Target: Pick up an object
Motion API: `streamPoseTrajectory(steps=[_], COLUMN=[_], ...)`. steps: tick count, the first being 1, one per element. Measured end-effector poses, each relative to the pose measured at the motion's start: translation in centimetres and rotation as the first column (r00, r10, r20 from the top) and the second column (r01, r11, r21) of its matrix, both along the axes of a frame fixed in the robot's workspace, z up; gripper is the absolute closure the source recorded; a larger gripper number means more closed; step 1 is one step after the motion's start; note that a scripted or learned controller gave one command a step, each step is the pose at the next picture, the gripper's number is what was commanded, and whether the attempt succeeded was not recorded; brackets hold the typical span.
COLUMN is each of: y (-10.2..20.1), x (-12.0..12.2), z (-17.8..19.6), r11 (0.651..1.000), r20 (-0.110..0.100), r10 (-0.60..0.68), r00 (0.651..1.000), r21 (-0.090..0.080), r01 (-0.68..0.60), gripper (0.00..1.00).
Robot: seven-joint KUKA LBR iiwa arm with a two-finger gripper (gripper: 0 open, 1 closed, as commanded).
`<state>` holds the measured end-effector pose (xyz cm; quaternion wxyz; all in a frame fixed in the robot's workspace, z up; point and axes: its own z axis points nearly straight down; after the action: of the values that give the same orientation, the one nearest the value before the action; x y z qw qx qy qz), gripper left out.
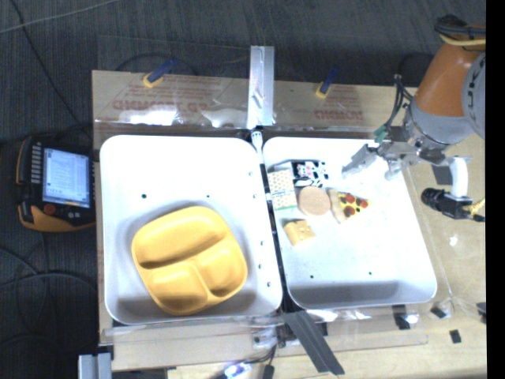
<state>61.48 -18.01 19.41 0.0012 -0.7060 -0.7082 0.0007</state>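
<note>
pizza slice point(348, 205), tip toward left

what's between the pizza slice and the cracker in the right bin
The round tan disc lies between the pizza slice and the cracker, seen in the camera view.

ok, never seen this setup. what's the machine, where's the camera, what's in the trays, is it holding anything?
One fixed camera looks down at a slant on a bench with two shallow white bins side by side. The grey and orange thing at the right is a robot arm; its gripper hangs over the upper right part of the right bin, with nothing visible between its fingers. The left bin holds a yellow divided plate. The right bin holds a cluster of small toy food pieces near its upper left: a pizza slice, a round tan disc, a yellow cheese-like block and a black and white item. A handheld control screen lies left of the bench.
</note>
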Motion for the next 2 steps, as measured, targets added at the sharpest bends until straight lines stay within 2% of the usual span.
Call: streamPoseTrajectory(steps=[1, 2], y=[-1.1, -0.9], x=[-1.0, -2.5], z=[-9.6, -9.9], r11=[0.996, 0.953], r20=[0.011, 0.024], r10=[0.089, -0.302], r00=[0.996, 0.953], r21=[-0.004, 0.002], r01=[-0.089, 0.302], gripper=[0.00, 0.00])
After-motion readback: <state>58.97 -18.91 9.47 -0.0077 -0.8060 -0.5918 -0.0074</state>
